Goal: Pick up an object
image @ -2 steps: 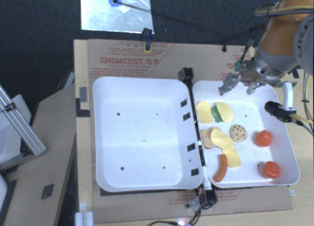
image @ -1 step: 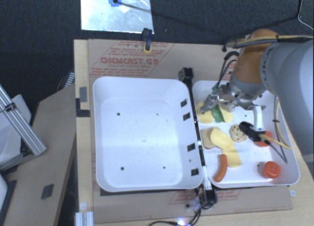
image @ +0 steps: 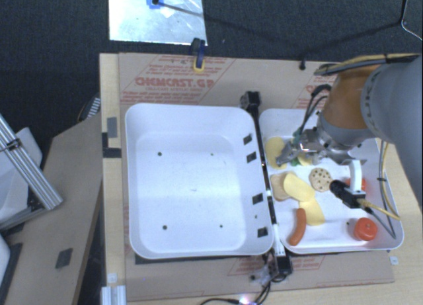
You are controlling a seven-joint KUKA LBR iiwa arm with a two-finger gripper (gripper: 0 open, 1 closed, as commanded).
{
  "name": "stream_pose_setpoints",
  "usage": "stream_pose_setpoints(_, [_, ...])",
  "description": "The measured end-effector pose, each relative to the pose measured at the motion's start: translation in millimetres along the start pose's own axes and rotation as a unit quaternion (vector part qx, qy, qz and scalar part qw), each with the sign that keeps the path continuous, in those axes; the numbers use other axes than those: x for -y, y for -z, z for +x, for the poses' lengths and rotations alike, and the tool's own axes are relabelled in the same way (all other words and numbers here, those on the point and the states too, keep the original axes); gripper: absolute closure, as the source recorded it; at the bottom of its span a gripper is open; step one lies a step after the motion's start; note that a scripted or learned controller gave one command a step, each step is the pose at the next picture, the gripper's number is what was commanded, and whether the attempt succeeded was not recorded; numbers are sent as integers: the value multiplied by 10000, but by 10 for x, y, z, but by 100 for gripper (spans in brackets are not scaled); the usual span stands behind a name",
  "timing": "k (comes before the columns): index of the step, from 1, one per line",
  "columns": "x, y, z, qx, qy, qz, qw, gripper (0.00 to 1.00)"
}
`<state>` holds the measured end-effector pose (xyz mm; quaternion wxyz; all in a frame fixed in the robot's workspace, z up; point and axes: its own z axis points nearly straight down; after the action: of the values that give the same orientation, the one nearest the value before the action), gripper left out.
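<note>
One speckled cookie (image: 320,178) near end effector (image: 291,155)

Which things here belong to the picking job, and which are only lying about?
For the job:
gripper, over the right bin
cookie
sausage
yellow banana-like piece
orange-red round toy

Lying about:
left bin
yellow-and-blue clamp at the board's far edge
shiny sheet on the floor

arm (image: 370,108) reaches in, hand (image: 293,154) low
</note>
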<state>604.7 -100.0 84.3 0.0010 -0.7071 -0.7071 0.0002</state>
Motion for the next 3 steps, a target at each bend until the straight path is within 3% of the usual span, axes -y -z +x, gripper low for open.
stream_pose_setpoints(1, [-32, 125, 3, 6, 11, -37, 10000, 100])
stream_pose_setpoints(2, [-684, 1849, 898, -1, 69, -114, 9999, 100])
stream_pose_setpoints(3, [-642, 3272, 1716, -12, 68, -106, 9999, 100])
